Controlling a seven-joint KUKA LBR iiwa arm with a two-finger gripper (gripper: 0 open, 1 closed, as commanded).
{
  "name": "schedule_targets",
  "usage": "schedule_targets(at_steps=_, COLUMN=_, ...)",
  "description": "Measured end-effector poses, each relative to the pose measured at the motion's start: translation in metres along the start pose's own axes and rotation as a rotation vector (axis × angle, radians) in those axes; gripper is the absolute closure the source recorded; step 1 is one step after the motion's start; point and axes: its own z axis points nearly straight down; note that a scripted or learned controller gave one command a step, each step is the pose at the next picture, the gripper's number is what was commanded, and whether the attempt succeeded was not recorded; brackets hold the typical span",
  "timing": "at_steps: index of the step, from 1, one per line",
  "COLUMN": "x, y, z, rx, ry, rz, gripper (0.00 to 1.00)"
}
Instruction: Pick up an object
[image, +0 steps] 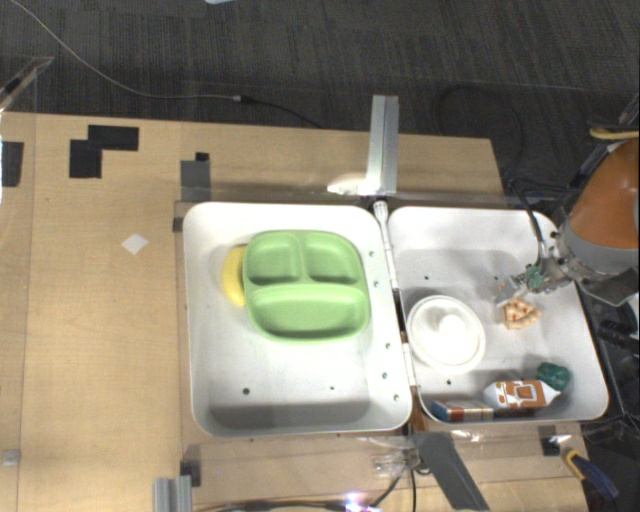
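While the arm (605, 215) reaches in from the right edge, its gripper (537, 275) sits low over the upper right part of the right bin (455, 225). Cannot tell whether the claw is apart or together; too small and blurred. Small tan object (519, 314) lies on the bin floor just below and slightly left of the claw, near it, contact unclear. White bowl (446, 330) left of that. Brown-and-white carton (520, 396) and dark green piece (554, 377) along the bin's lower edge. Left bin (215, 330): green divided tray (304, 283), yellow item (233, 276) showing at its left side.
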Motion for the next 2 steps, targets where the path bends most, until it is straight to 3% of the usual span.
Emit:
schedule_targets(at_steps=1, x=0.045, y=0.052, z=-0.092, rx=0.006, ry=0.007, rz=-0.146, gripper=1.0)
schedule_targets(at_steps=2, x=0.108, y=0.048, z=-0.103, rx=0.014, ry=0.007, rz=0.445, gripper=1.0)
